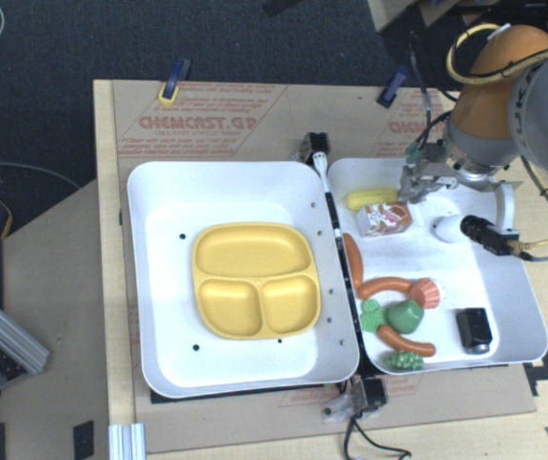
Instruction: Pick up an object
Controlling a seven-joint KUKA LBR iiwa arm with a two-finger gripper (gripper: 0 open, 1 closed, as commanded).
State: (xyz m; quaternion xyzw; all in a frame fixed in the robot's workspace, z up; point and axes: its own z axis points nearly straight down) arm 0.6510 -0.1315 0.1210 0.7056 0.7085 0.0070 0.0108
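My gripper [414, 190] hangs low over the back of the right bin [513, 286], under the grey wrist and orange band. Just to its left lies a yellow banana-shaped toy [369, 198]. A red and white packet [385, 219] sits right below and left of the gripper tip. I cannot make out whether either one is touched. A small white piece [444, 228] lies to the gripper's right.
Toward the front, the right bin holds two orange-red sausages [389, 287], a green pepper [404, 315], a carrot [409, 343], a broccoli piece [404, 360] and a black block [473, 329]. The left bin [159, 218] holds a yellow divided tray [255, 279].
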